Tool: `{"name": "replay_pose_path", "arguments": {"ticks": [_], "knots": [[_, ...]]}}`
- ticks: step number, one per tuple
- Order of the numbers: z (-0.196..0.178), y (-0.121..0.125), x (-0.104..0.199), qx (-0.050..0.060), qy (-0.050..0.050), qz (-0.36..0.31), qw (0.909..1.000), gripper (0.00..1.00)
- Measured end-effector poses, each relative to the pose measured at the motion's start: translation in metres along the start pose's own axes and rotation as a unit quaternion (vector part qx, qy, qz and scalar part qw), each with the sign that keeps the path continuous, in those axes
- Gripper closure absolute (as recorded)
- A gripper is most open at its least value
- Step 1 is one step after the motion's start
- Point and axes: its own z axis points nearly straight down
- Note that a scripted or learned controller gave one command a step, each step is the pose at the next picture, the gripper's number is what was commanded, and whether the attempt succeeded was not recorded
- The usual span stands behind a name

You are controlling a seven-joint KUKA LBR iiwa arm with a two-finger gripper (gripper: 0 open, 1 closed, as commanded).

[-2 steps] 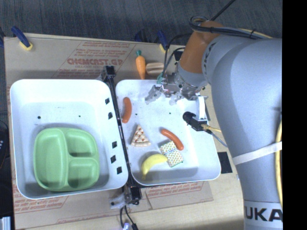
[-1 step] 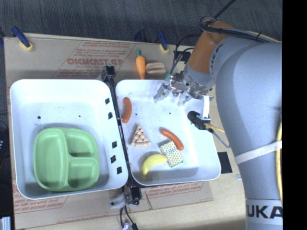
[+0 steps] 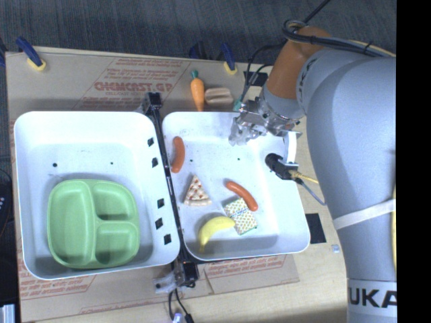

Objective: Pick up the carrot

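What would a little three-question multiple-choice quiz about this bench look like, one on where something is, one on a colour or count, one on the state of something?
1. Where is the carrot?
A. In the left bin
B. On the cardboard just beyond the right bin's far rim
C. On the green plate

2. How many sausages lie in the right bin?
A. Two
B. Four
C. None

3. How is the green divided plate loaded?
A. Heaped with food
B. Holding the banana
C. Nothing lies in its compartments

Answers:
1 B: the carrot lies outside the bins, beside a small bun-like item.
2 A: one sausage lies by the left wall, another near the middle, along with a pizza slice and a banana.
3 C: all its compartments show bare green.
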Motion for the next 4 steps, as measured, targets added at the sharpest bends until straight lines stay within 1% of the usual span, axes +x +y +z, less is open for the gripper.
{"name": "replay_pose_path", "arguments": {"ticks": [1, 2, 3, 4], "knots": [[-0.104, -0.056, 0.037, -0.001, 0.000, -0.073, 0.9974, 1.00], [-0.070, -0.081, 0.101, 0.001, 0.000, -0.019, 0.9998, 1.00], [-0.155, -0.022, 0.088, -0.001, 0.000, -0.096, 0.9953, 1.00], [-0.122, -0.070, 0.162, 0.002, 0.000, 0.019, 0.9998, 1.00]]}}
